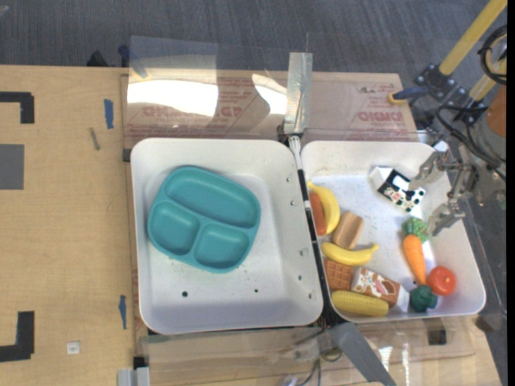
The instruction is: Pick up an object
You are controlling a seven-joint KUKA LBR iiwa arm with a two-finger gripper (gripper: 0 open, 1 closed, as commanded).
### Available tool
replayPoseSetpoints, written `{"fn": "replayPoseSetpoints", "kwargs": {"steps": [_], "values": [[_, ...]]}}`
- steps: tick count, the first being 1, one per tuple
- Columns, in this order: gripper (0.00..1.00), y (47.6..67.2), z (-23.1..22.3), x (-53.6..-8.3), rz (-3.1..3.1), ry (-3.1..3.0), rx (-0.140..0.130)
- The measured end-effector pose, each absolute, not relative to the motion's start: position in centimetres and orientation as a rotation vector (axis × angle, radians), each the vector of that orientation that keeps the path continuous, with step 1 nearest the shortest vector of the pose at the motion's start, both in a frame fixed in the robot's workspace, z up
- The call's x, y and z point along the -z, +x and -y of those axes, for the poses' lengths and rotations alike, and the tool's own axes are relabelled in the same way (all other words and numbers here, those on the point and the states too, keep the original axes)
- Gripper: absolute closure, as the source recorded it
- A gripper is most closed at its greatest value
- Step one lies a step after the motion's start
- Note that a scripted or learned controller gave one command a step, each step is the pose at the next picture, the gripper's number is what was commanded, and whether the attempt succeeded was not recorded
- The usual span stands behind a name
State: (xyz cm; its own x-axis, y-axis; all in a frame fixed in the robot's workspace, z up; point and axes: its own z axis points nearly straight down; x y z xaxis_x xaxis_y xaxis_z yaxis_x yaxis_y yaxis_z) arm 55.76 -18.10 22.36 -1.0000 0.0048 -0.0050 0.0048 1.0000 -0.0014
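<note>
No target fixed yet as I read it; candidates all sit in the right bin [475, 296]. Closest to the hand [447, 190] are the black-and-white toy [400, 190] and the carrot [414, 256], with the tomato [442, 280] and broccoli [422, 298] just past the carrot's tip. Hand hangs at the bin's right wall, fingers apart, nothing between them. I'd call this the approach step: hand over the bin, not down on anything.

Next move needs a descent centred on one item. The carrot looks the cleanest: long, with bare floor on its left. Bananas [338, 240], bread roll [348, 230], waffle [339, 277], carton [376, 284] and corn [360, 302] are packed touching, bad for finger clearance. Right wall is near the hand, so little room that side. Left bin [161, 312] has the teal plate [204, 218], open floor around it.
</note>
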Motion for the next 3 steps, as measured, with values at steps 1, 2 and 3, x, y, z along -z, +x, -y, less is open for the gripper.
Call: {"fn": "replayPoseSetpoints", "kwargs": {"steps": [1, 2, 3], "values": [[0.0, 57.8, 22.2, -11.4, -3.111, -0.098, 0.015], [0.0, 53.7, 22.2, -9.6, -3.114, 0.09, 0.007], [0.0, 49.9, 22.3, -8.9, -3.123, 0.207, 0.003]]}}
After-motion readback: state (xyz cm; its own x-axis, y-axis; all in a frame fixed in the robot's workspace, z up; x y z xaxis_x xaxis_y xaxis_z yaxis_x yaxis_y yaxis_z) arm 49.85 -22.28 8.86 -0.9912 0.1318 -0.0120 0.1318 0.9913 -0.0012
